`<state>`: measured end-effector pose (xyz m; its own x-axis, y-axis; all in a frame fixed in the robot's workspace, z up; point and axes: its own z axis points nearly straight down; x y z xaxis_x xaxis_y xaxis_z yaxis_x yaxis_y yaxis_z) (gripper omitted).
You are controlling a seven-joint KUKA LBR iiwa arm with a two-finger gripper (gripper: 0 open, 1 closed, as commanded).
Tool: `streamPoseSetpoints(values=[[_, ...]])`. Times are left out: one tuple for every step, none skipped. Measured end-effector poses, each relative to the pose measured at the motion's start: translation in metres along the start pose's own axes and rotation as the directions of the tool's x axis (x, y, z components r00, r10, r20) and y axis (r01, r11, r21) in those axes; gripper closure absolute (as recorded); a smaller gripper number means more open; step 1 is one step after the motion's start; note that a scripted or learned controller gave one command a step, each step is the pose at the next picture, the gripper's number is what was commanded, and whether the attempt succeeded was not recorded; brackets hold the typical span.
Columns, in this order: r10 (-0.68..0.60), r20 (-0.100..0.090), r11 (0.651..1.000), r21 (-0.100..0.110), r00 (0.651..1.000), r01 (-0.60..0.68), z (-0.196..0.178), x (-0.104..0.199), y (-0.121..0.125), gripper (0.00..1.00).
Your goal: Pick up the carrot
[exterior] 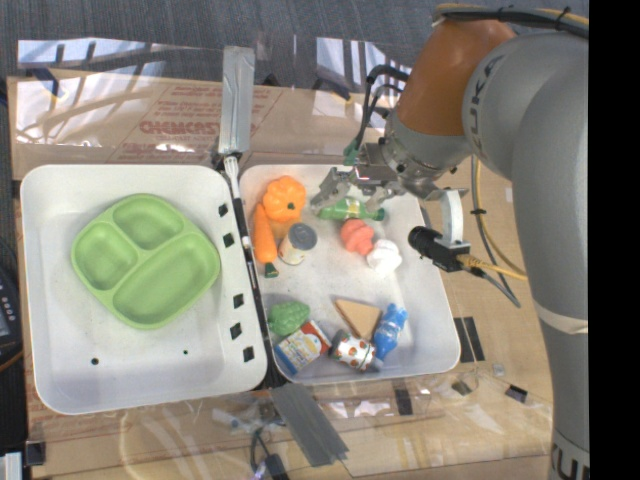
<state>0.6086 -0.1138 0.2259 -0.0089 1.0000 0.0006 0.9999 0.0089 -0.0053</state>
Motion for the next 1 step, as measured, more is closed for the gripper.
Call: streamPoseSetpoints(values=[[-0.238,0.003,0.971,-0.006,0.971,0.238,-0.1256,0.0257,-0.0088,0.00]])
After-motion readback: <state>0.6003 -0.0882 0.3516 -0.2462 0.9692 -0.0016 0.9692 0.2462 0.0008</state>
